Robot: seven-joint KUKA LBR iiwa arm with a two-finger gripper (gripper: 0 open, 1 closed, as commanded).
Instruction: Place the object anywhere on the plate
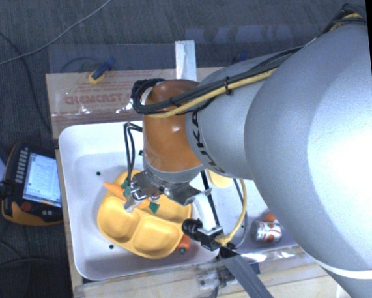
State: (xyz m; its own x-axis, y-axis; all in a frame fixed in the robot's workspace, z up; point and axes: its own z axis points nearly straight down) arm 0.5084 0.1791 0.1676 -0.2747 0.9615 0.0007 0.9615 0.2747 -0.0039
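Since the arm covers much of the scene: entries on handling are judgements, not observations.
Plate (141, 226): yellow, sectioned, lying tilted in the left bin (78, 188).
Object: taken to be the orange carrot-shaped piece (114, 187), at the plate's upper-left rim; whether it touches the rim cannot be told.
Gripper (142, 198): over the plate's upper edge, just beside the carrot piece; whether it is apart, together or clamped on anything cannot be told.
Weight: likely light, a toy-sized item.
Stiffness: probably hard moulded plastic or firm foam; not fragile.
Surface: smooth and tapered, so liable to slip or roll.
Hold point: across the thicker middle, square to its long axis, away from the narrow tip.
Second orange item (182, 247): at the plate's lower-right rim, partly hidden; identity unclear.
Can (267, 231): well to the right of the plate, clear of the path.
Cables (206, 222): hang from the wrist just right of the plate; could drag on it.
Obstruction: the plate's raised rim and slant, which may let a released item slide off.
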